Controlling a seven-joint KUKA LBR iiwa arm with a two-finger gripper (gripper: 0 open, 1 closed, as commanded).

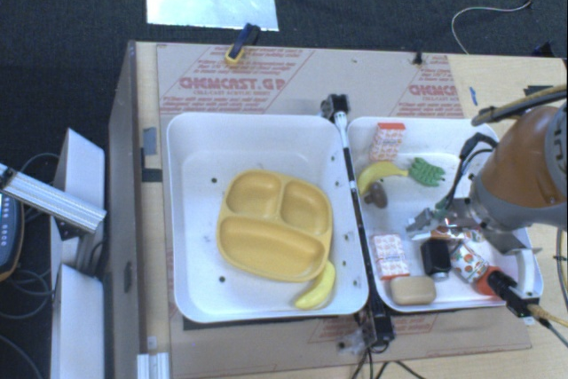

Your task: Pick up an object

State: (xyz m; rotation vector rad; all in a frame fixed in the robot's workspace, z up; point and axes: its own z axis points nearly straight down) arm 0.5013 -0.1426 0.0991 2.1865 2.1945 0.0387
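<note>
Where compartments curve, smooth yellow plastic tray (273, 225) gleams.

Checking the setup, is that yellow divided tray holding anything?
Empty: the yellow divided tray shows bare compartments; a banana lies beside it.

The left bin (191, 155) has open floor along its back wall and left side; the yellow divided plate (273, 225) takes up its middle, with a banana (319, 288) touching the plate's front right edge. The right bin (417, 133) is crowded: a carton (387, 140), a second banana (380, 175) and a green toy (428, 171) lie across the back, and a red-and-white packet (390, 255), a black block (435, 256) and a tan soap bar (413, 289) across the front. The arm (525, 173) covers its right side. A narrow bare strip remains between the two rows.
</note>
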